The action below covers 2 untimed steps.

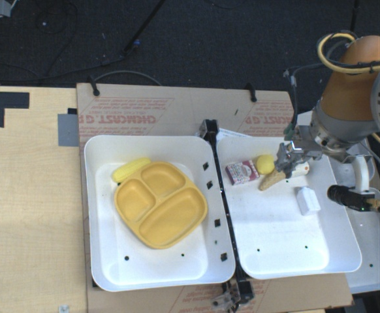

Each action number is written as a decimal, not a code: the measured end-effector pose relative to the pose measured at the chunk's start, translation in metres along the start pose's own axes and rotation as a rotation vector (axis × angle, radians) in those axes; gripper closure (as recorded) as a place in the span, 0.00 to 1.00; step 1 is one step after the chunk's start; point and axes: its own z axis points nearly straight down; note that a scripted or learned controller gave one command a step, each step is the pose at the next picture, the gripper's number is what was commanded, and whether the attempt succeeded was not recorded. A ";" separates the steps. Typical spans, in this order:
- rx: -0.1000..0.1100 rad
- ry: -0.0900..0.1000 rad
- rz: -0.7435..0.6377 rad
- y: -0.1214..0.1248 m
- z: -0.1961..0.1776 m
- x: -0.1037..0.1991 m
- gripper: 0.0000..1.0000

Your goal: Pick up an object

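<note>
The arm reaches in from the right, its hand (288, 158) low over the right bin's (288, 253) far end; whether it grips anything cannot be told. Beside it lie a yellow ball (265, 163), a red-and-white packet (242, 172), a tan cone (271, 180) and a white block (307, 199). The near half is bare.

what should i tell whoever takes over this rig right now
Hand: low over the right bin's upper part, beside the tan wedge-shaped piece; grip state not readable, nothing seen held.
Right bin: pink-and-white packet, yellow ball, the wedge piece, white block.
Left bin: yellow divided tray with a banana-like yellow item at its upper left.
Done: no pick-up visible.
Left: grasp one object and lift it; the wedge or ball look nearest.
</note>
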 end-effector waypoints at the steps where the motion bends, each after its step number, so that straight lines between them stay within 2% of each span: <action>1: 0.004 0.001 0.000 0.000 -0.012 -0.001 1.00; 2: 0.008 0.002 -0.002 -0.002 -0.008 0.045 1.00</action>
